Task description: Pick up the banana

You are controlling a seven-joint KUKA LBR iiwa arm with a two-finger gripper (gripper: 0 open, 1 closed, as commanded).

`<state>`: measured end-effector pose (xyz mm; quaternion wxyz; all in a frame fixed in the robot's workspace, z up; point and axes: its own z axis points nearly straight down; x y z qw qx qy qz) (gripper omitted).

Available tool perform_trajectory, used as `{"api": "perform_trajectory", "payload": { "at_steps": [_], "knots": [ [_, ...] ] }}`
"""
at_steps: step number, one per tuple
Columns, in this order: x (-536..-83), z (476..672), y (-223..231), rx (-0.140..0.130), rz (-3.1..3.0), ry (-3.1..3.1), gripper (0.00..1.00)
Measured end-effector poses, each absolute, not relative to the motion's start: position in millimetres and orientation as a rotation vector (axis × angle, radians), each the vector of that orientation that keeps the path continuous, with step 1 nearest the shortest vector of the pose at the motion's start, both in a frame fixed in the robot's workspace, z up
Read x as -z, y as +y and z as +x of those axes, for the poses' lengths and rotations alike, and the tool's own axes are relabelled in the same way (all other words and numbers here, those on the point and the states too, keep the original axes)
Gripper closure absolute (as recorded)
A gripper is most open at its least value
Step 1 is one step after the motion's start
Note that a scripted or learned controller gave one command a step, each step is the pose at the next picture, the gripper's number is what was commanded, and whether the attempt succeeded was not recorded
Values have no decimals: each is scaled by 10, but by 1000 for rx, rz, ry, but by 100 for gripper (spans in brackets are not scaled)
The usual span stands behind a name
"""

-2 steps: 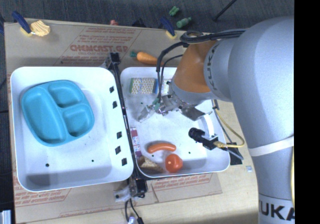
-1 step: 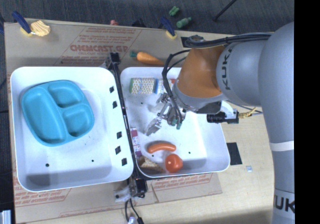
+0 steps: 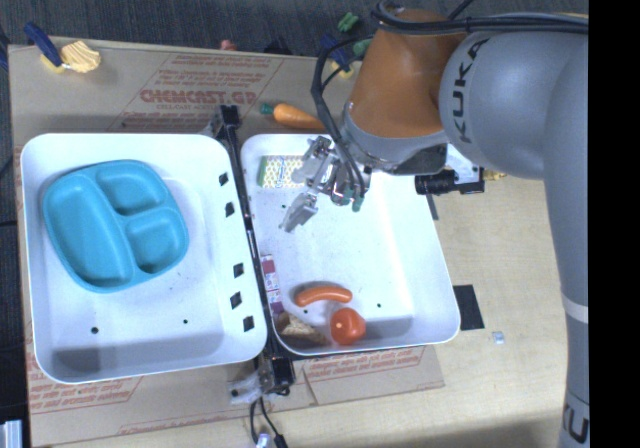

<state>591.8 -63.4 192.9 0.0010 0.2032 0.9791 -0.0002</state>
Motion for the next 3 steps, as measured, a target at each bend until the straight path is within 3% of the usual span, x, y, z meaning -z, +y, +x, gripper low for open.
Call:
{"api": "perform_trajectory", "payload": {
  "at_steps": [1, 2, 3],
  "knots": [
    [-1915, 5121, 11, 1, 235, 3136, 0],
    [-1914, 4761, 712, 2, 471, 3109, 0],
    [-1125, 4921, 1179, 3, 631, 3081, 0]
  ]
}}
